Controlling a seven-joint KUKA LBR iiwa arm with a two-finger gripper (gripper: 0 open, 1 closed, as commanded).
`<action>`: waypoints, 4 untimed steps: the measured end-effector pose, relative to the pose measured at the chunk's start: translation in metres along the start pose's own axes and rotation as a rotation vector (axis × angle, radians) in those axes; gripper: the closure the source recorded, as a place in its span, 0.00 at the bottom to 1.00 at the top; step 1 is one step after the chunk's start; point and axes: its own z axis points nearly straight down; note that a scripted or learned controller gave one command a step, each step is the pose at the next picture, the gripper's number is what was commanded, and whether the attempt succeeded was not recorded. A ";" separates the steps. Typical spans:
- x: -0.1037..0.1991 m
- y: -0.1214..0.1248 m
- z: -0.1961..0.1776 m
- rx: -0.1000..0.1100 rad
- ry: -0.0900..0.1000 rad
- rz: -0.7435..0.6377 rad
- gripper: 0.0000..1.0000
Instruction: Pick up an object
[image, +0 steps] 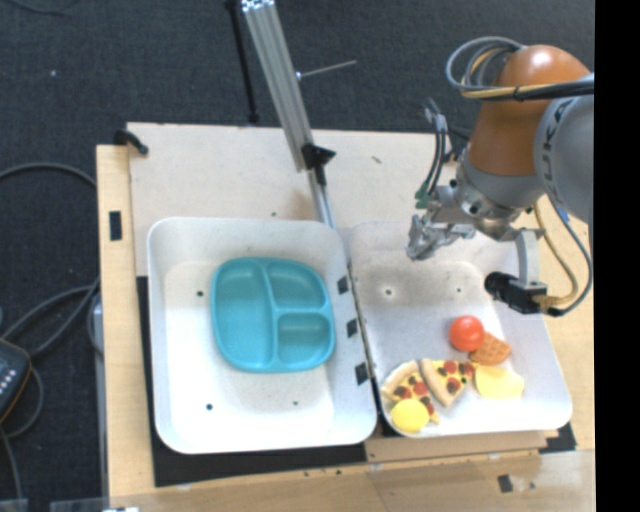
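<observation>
text: none legible | labels: none | brands: none | numbers: none | signs: none, near or far

Divided tray (272, 314) lies in the left bin (170, 250); toy food (455, 378) clusters in the right bin's (400, 290) near corner

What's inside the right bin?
In the right bin: a tomato, pizza slices, toy food pieces clustered near its front edge. Anything beneath them is covered.

Two white bins (180, 420), one blue tray (272, 314), six toy foods (466, 333) (roughly, they overlap).
</observation>
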 end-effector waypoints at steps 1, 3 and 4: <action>0.051 -0.007 -0.006 0.001 0.000 -0.001 1.00; 0.144 -0.043 -0.007 0.001 0.001 -0.002 1.00; 0.164 -0.059 0.010 0.003 -0.002 0.002 1.00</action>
